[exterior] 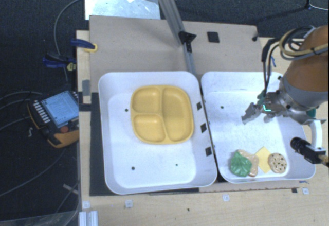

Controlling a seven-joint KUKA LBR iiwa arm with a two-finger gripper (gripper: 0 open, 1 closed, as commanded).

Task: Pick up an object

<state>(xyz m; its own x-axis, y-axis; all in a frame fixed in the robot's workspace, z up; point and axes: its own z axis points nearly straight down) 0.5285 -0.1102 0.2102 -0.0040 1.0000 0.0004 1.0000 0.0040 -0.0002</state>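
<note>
My gripper hangs over the middle of the right bin, reaching in from the right. Its fingers are open with nothing between them. Near the bin's front edge lies a small cluster of toy food: a green leafy piece, a tan piece against it, a yellow cheese slice and a round cookie. The cluster sits well in front of the gripper and apart from it.
A yellow divided plate lies in the left bin. A slanted metal pole crosses the bench behind the bins. Cables and a handheld device lie on the floor at left.
</note>
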